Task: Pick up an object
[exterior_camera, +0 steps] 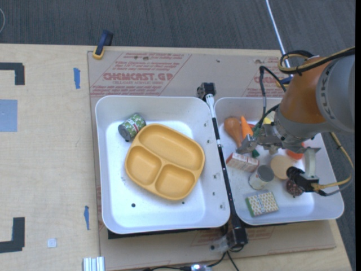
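My gripper [250, 146] hangs low over the back left part of the right bin [330, 210]. It is just above a small white and red box [242, 162] and just in front of an orange carrot [245, 126] and a tan rounded thing [230, 124]. Around it lie a grey can [260, 177], a beige round piece [280, 166] and a green patterned sponge [262, 203]. I see nothing clearly held in the gripper. The arm's grey and orange wrist covers the bin's back right part.
The left bin [113, 208] holds a yellow divided plate [164, 161] and a small green can [131, 126] at its back left. A raised wall [220, 157] separates the two bins. A bit of red [293, 152] shows under the wrist.
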You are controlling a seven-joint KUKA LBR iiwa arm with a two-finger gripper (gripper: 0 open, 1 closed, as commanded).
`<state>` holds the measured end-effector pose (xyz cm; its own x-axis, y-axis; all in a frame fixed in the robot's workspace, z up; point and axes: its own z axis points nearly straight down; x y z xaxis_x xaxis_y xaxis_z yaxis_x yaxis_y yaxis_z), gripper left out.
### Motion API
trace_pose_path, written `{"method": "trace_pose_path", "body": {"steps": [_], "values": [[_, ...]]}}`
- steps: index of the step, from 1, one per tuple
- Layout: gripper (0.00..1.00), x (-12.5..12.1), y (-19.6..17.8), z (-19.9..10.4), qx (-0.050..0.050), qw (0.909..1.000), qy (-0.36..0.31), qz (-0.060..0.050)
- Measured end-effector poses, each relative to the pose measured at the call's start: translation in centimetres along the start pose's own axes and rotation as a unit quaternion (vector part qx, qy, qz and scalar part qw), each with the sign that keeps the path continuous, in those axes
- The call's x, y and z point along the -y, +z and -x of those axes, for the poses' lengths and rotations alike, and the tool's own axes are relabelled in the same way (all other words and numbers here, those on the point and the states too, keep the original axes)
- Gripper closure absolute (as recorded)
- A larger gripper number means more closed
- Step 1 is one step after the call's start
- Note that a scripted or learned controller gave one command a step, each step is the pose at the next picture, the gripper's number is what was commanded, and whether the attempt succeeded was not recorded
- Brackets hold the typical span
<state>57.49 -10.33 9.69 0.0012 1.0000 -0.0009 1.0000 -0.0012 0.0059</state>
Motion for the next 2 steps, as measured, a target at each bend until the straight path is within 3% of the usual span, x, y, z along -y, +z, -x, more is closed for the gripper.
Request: {"method": "trace_pose_path", "body": {"steps": [1,2], "values": [[1.0,-0.04,-1.0,-0.01,0.0,1.0,0.0,0.0],[0.0,-0.05,-1.01,-0.01,0.0,1.0,0.0,0.001]]}}
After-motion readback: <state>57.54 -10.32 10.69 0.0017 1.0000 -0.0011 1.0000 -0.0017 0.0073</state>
